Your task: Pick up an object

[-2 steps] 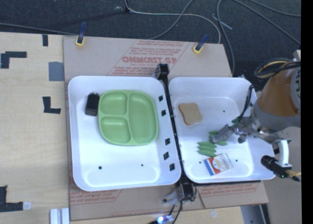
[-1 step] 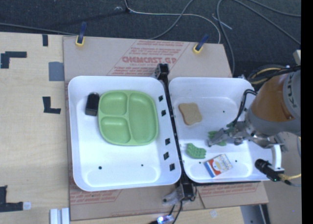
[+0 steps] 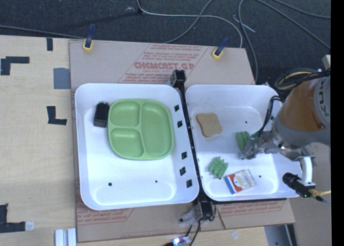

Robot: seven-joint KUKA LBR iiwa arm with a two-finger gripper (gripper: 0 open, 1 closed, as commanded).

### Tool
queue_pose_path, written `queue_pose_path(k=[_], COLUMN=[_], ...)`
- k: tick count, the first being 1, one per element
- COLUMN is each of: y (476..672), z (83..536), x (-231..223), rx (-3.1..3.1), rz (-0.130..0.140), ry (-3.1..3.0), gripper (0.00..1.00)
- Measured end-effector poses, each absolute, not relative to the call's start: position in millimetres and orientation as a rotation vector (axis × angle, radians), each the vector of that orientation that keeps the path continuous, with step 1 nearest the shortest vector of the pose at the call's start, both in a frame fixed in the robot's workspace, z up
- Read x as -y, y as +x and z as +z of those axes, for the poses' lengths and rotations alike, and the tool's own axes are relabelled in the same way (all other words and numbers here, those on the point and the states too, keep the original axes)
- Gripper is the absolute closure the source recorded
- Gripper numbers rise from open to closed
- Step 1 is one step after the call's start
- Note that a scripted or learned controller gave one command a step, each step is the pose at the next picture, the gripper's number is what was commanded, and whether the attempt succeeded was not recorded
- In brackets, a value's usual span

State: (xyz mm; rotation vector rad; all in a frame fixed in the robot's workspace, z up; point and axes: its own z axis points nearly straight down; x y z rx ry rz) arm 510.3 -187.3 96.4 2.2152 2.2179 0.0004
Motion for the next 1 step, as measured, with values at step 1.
queue_pose_path(k=[1], y=[508.4], z=[142.5], x=[195.5], rx=[-2.219], rz=[0.001], ry=[2.220], gripper=[1.00])
